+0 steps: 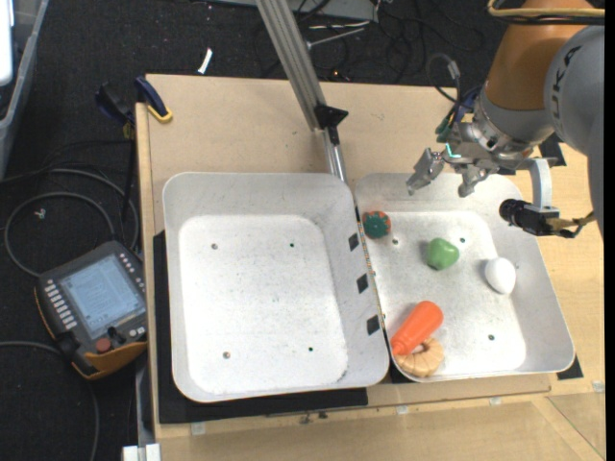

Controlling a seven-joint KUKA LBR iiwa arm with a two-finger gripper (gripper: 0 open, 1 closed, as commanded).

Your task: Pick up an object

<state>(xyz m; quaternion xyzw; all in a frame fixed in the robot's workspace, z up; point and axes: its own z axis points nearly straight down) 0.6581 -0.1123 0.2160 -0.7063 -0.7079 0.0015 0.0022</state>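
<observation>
Tabletop [240, 123]: two white bins | right bin [538, 344]: carrot [417, 326], green ball [442, 254], white egg [500, 275] | gripper [445, 176] above far rim, jaws spread, nothing between them

Grey arm [577, 75], orange band, black cables, 2 grey metal jaws

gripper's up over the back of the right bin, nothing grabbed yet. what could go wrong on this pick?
1. The gripper hangs open near the right bin's back wall; a descent there could clip the rim.
2. The orange carrot rests against the tan piece in the front corner, so a grab may catch both or slip.
3. The white egg looks round and may roll away.
</observation>
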